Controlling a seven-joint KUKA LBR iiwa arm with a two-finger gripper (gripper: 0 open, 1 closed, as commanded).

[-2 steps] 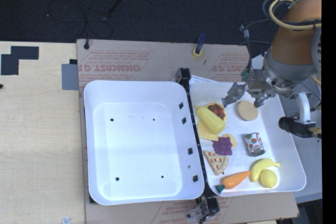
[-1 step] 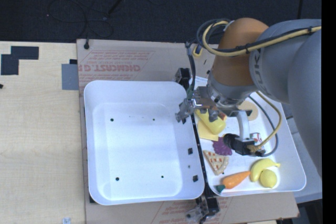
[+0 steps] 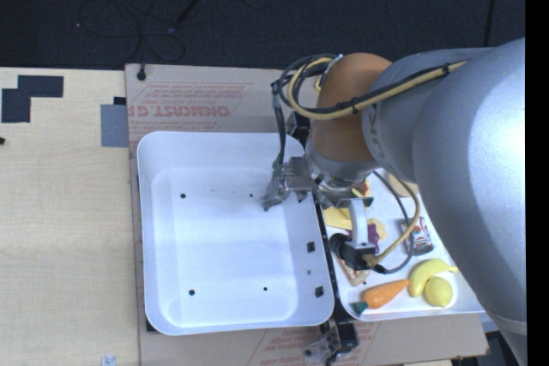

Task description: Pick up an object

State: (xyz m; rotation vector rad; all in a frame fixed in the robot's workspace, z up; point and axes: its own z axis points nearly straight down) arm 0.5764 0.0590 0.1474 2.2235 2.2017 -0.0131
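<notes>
My arm point(image 3: 455, 176): I am reaching in from the right, my grey bulk covering much of the right bin, with my orange band point(image 3: 347, 103) sitting above the wrist and yellow and black cables looping around it.
My claw point(image 3: 276, 195): I am hanging it over the right part of the left bin, near the wall that divides the two bins. The metal tip is pointing down and to the left toward the bin floor.
Claw state: I cannot tell how far apart my fingers are standing; they are showing as one small grey shape from this angle, and I am seeing nothing between them.
Left bin point(image 3: 159, 184): it is lying white and shallow under my claw, showing a few small dark specks on its floor.
Right bin point(image 3: 429, 313): it is sitting just beside the left one, mostly hidden beneath me.
Carrot point(image 3: 383, 294): the orange toy is lying near the front edge of the right bin.
Lemon point(image 3: 437, 291): it is resting yellow, just right of the carrot.
Banana point(image 3: 427, 272): it is curving yellow just behind the lemon, touching it.
Other pieces: a yellow flat item point(image 3: 340, 217) and something purple point(image 3: 373, 232) are lying under my wrist, too hidden to name.
Bench point(image 3: 60, 219): pale wood is stretching to the left, with cardboard point(image 3: 197, 103) lying beneath the bins.
</notes>
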